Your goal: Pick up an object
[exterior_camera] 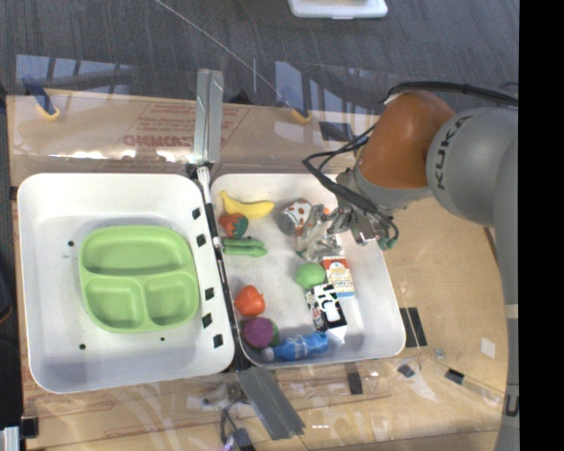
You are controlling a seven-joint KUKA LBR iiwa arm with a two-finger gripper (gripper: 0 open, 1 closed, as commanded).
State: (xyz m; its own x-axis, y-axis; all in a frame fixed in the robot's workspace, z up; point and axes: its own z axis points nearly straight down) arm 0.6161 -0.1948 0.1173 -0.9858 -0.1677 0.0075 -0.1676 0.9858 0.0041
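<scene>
bench [458, 291] | wood-tone top | L white bin [44, 291] + R white bin [374, 304] side by side

My station sits on a light tan wooden bench top [458, 291], partly covered by a clear glossy plastic sheet [115, 132] with faint red printed lettering. The sheet reflects pale blue window-like patches along its far edge. Beyond the bench I note a dark grey carpeted floor [106, 31] with a fine ribbed texture. A white flat rectangular object [338, 7] lies at the top edge of the view, cut off by the frame. Small black tape marks [412, 326] dot the bench surface near its front right. Lighting is even and diffuse, with no hard shadows.
</scene>
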